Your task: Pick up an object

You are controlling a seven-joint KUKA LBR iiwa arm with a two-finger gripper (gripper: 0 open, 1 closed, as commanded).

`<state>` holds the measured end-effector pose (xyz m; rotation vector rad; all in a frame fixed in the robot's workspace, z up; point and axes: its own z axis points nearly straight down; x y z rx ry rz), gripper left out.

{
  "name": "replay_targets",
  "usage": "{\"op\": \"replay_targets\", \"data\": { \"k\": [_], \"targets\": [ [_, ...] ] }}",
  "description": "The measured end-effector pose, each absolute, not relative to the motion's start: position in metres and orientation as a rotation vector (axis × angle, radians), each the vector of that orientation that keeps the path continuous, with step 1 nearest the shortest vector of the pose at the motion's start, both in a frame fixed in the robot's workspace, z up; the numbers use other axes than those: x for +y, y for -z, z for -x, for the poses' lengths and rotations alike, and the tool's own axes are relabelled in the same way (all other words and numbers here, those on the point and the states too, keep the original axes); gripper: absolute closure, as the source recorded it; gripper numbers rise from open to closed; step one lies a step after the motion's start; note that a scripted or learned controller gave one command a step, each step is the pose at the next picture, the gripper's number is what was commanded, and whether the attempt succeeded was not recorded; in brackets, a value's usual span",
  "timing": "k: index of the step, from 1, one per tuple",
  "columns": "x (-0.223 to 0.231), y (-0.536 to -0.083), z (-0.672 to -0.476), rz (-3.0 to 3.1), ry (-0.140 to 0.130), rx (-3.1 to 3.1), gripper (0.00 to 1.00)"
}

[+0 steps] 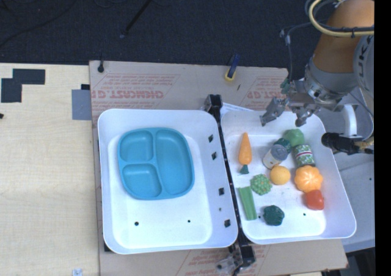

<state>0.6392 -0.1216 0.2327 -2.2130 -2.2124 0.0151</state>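
Note:
The right bin [342, 223] holds several toy foods: an orange carrot [245, 148], a grey can [275, 153], a green round piece [294, 137], a green-labelled can [303, 156], a yellow lemon [280, 175], an orange [307, 178], a red tomato [314, 199], a light green bumpy piece [261, 184], a green stalk [247, 203] and a dark green broccoli [273, 215]. My gripper [286, 118] hangs over the bin's back edge, just behind the green round piece. Its fingers are spread open, with nothing between them.
The left bin [116, 220] carries a blue divided plate [156, 163]. A black hinge strip [221, 165] runs between the two bins. A blue and yellow clip [231, 68] lies on the cardboard behind them.

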Motion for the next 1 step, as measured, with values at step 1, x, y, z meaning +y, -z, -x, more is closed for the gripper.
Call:
{"op": "replay_targets", "data": {
  "k": [1],
  "targets": [
    [-0.1217, -0.2404, -0.6417, 2.218, -0.003, -2.221, 0.0]
  ]
}}
